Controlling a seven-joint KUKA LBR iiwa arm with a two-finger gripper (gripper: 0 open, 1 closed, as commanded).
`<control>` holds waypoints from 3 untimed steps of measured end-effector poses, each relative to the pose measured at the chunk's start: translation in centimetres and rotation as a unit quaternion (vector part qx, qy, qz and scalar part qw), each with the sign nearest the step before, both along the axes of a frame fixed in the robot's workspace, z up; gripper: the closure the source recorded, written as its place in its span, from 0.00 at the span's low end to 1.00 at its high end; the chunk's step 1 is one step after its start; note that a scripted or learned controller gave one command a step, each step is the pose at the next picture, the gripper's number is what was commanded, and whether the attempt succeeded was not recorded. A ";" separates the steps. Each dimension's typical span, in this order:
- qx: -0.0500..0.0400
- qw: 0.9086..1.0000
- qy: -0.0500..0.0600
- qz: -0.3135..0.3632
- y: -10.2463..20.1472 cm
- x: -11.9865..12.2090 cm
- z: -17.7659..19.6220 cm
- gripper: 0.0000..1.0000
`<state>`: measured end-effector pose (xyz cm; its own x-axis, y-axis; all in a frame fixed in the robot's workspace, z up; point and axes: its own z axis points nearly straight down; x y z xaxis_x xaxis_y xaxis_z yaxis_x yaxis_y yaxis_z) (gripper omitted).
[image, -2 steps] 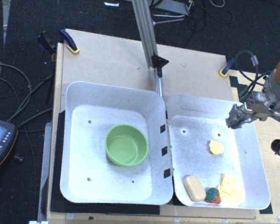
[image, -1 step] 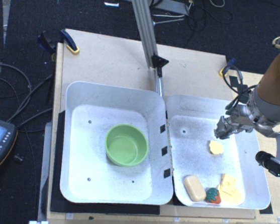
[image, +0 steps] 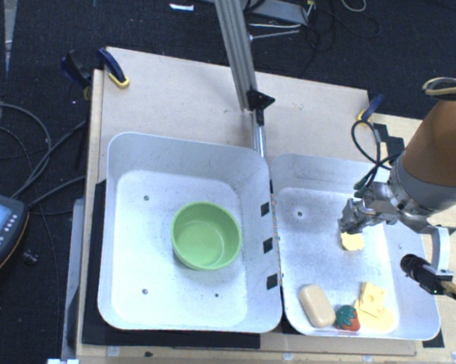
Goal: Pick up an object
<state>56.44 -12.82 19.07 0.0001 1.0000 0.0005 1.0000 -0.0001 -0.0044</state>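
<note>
Pincer (image: 354, 223) sits low in the right bin (image: 319, 180), directly over a small yellow piece (image: 353, 243); its tip is too dark and small to judge, so I cannot tell its state. Near that bin's front edge lie a tan block (image: 318, 304), a red-green item (image: 347, 317) and a yellow wedge (image: 376, 307). The left bin (image: 126, 206) holds a green bowl (image: 206, 235).

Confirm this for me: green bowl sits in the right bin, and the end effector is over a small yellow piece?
Not quite. The camera view shows the green bowl in the left bin. The end effector is indeed over a small yellow piece in the right bin.
</note>
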 end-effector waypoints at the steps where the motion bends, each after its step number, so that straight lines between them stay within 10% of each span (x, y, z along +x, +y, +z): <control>1: 0.000 1.000 0.000 0.000 -0.3 -1.0 -5.6 0.00; 2: 0.000 1.000 -0.002 0.000 -0.3 -0.9 -4.3 1.00; 3: -0.001 1.000 -0.005 0.000 -0.9 -0.7 1.8 1.00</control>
<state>55.75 -13.72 20.86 0.0000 1.0000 -0.0010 1.0000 0.0000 0.0049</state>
